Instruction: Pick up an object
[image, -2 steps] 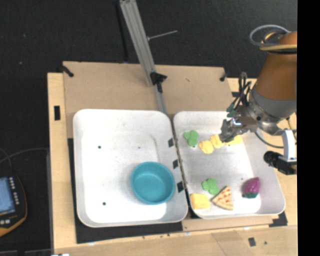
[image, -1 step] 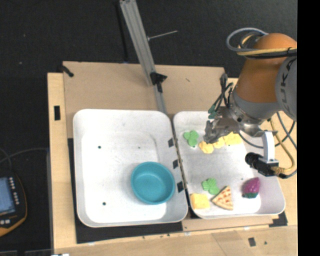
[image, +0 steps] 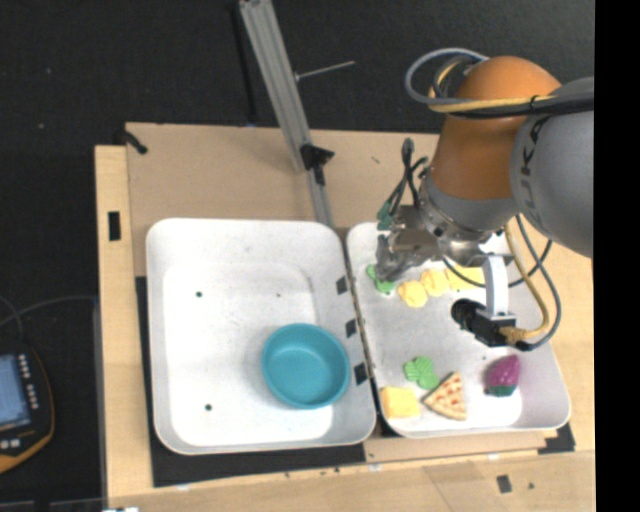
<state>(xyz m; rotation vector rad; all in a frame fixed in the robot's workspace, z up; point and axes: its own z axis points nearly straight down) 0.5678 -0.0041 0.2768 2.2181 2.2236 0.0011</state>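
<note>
Right now we see the grey two-finger gripper low at the right white plastic bin's upper-left corner; we cannot tell its state. Touching or just beside it: a small green toy piece and a lumpy yellow toy. Nearer the front edge lie a green leafy toy, yellow block, pizza-slice toy, purple toy. Left white bin holds a round teal bowl.
</note>
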